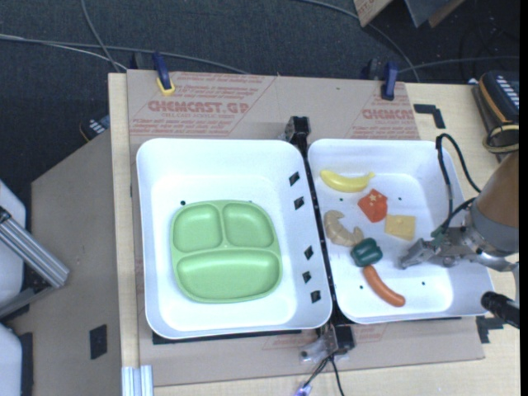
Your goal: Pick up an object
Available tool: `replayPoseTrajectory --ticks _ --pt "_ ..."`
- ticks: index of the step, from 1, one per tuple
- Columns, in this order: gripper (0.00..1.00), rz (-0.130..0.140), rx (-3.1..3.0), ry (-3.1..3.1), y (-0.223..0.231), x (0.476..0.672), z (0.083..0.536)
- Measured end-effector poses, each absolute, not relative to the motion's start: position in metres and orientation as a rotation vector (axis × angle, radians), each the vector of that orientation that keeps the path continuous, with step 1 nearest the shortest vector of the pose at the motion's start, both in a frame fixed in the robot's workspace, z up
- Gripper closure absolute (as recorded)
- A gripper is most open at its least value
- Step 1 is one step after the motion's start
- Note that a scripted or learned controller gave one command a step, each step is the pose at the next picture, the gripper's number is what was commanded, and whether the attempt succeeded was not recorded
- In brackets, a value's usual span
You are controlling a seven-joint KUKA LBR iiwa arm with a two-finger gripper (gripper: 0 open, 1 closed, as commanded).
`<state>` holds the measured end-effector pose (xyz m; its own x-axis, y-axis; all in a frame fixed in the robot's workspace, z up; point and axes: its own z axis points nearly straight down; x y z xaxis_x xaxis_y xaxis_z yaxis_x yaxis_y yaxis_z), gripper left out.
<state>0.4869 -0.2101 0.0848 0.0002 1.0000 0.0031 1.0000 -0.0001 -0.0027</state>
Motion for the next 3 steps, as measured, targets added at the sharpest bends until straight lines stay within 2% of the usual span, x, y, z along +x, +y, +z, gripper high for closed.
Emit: replayPoseTrajectory --ticks 1,3 --pt "1.00 -0.002 -2.220 -2.220 -0.210 0.487 0.096" --pt "1.00 -0.004 -2.224 -2.226 -0.210 0.479 0.189"
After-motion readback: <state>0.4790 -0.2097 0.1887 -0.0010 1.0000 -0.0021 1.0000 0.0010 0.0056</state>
